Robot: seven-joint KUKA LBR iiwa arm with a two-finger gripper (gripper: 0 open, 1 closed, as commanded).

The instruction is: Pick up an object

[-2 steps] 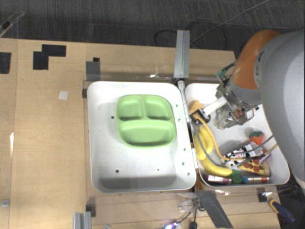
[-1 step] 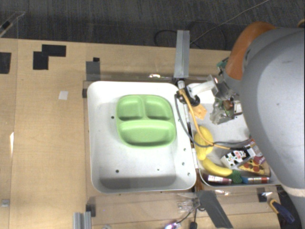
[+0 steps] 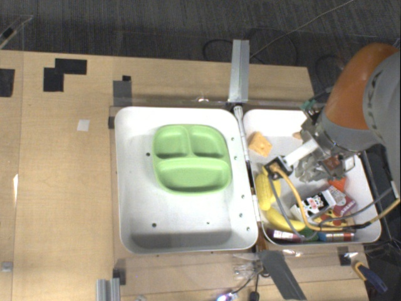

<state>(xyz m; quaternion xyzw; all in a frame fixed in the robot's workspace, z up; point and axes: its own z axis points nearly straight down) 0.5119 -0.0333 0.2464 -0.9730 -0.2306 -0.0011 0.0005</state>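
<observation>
Far to the left of the gripper (image 3: 315, 167), the wooden bench (image 3: 56, 187) carries a few black tape marks. The left bin (image 3: 128, 193) sits well to the gripper's left and holds a green divided plate (image 3: 191, 157), lying flat near the bin's middle. A metal post (image 3: 239, 68) stands at the seam between the two bins, up and to the left of the gripper.

The things to be picked all lie in the right bin (image 3: 371, 229), where the gripper also hangs. A tan wedge-shaped block (image 3: 260, 145) lies to the gripper's upper left, near the bin's left wall and apart from the gripper. A yellow banana (image 3: 265, 194) lies to its lower left along that same wall, curving toward the bin's near edge. A yellow cable (image 3: 294, 193) loops over it from the wrist.

Just below the gripper lies a small black-and-white box (image 3: 316, 202). A red item (image 3: 339, 185) sits just to the gripper's lower right, too cluttered to identify. Along the bin's near edge, below the gripper, lie a dark red marker (image 3: 285, 235) and another pen-like item (image 3: 332, 236).

The gripper points down into this clutter in the middle of the right bin. Whether it is open or closed, or has hold of anything, I cannot tell, because the metal parts blur into the items beneath. The grey arm with its orange band (image 3: 351, 96) rises to the gripper's upper right.
</observation>
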